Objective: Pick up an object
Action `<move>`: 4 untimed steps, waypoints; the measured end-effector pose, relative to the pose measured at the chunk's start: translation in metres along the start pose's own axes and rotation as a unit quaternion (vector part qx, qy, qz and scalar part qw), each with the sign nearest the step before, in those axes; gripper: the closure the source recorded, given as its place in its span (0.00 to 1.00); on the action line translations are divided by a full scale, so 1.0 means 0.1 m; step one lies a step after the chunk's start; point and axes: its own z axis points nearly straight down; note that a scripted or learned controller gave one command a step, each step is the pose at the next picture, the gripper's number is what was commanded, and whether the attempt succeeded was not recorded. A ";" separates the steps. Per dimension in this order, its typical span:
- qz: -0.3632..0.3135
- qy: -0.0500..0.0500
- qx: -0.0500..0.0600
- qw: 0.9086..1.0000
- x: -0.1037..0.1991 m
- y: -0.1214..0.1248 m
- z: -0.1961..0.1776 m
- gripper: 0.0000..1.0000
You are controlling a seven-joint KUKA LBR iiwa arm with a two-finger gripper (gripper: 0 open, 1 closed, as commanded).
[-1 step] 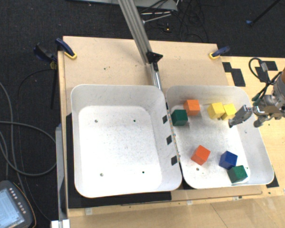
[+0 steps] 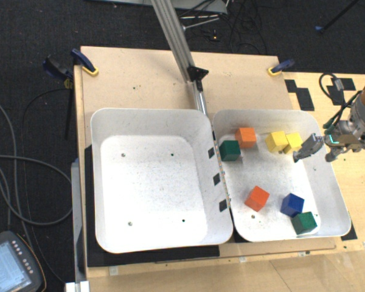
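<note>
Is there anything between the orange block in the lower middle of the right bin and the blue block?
No. In the camera view, bare white bin floor separates the orange block from the blue block.

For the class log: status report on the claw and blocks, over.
Claw open, holding nothing, at right bin's right rim. Yellow blocks nearest. Path clear.

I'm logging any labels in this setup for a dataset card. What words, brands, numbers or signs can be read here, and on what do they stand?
No text can be read in this view.
The handheld screen at the lower left shows lit content, too small and blurred to read.
The black squares on the bench and the black marks along the seam between the two bins are plain shapes, not letters.
The coloured blocks, such as the orange block, carry no print.
</note>
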 end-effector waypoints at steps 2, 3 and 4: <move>0.001 0.001 0.002 1.000 0.11 -0.01 1.02 0.00; 0.001 0.001 0.003 1.000 0.12 -0.02 1.56 0.00; 0.001 0.000 -0.001 1.000 0.12 -0.01 1.42 1.00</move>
